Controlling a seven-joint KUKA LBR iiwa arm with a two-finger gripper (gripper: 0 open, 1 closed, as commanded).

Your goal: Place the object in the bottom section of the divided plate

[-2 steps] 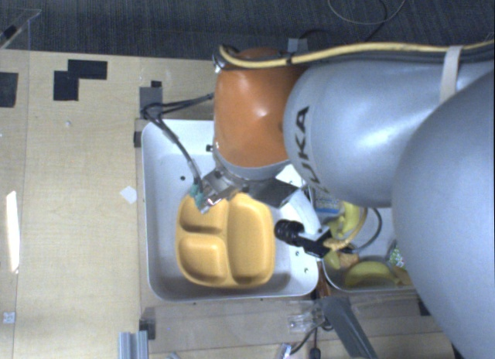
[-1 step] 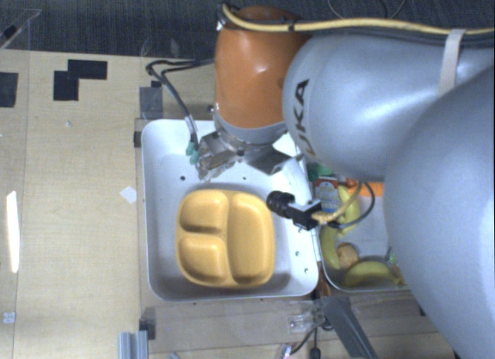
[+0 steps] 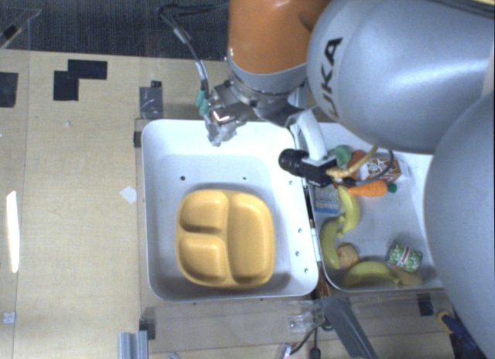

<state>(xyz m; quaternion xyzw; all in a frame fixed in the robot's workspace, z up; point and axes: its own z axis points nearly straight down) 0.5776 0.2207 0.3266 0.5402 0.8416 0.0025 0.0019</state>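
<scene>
A yellow divided plate (image 3: 226, 237) lies in the left white bin (image 3: 158, 218), with two small sections on its left and one long section on its right. All three sections show bare yellow. My gripper (image 3: 220, 123) hangs over the far edge of the left bin, well above and behind the plate. The grey arm with its orange band hides much of it, and I see no object in it. A black part (image 3: 298, 162) of the wrist reaches over the wall between the two bins.
The right bin (image 3: 421, 172) holds two bananas (image 3: 343, 230), a carrot (image 3: 370, 189), a green packet (image 3: 404, 255), a printed wrapper (image 3: 379, 165) and a blue item (image 3: 326, 200). The arm covers that bin's far and right parts.
</scene>
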